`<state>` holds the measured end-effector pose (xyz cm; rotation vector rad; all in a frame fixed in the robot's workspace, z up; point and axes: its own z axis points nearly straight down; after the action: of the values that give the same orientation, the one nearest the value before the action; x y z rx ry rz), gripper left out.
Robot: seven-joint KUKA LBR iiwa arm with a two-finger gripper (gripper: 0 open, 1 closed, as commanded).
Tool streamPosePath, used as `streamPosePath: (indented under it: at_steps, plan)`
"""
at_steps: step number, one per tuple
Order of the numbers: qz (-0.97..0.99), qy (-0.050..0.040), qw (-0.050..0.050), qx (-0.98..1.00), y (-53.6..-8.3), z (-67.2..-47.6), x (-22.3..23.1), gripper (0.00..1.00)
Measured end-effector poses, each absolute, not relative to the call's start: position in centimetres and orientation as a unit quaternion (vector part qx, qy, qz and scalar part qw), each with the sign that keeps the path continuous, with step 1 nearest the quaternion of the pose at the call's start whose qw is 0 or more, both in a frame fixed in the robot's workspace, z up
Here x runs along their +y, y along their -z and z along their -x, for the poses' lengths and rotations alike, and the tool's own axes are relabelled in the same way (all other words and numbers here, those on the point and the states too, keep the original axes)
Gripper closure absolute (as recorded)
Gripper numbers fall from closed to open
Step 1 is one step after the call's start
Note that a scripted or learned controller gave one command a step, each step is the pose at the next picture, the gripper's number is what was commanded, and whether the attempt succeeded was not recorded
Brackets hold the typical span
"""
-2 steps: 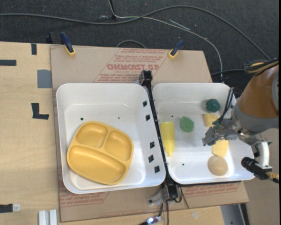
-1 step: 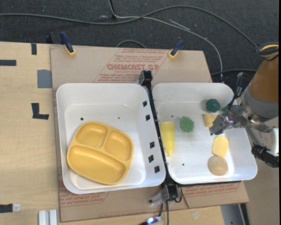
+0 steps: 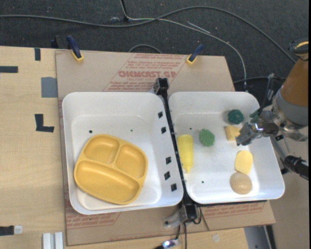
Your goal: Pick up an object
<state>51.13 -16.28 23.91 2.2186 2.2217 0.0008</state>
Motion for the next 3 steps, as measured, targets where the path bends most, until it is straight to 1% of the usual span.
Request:
streamPosePath:
  at_steps: [1, 2, 3]
  plan:
    - [-0.705, -0.0006, 0.0, 0.71, -24.6, -52.9, -10.6, 1.0]
    - [-0.705, 0.0004, -0.001, 0.709, -23.4, -54.3, -6.1, 1.0]
    - [-0.705, -0.0001, -0.001, 0.71, -23.8, -55.9, -0.1, 1.0]
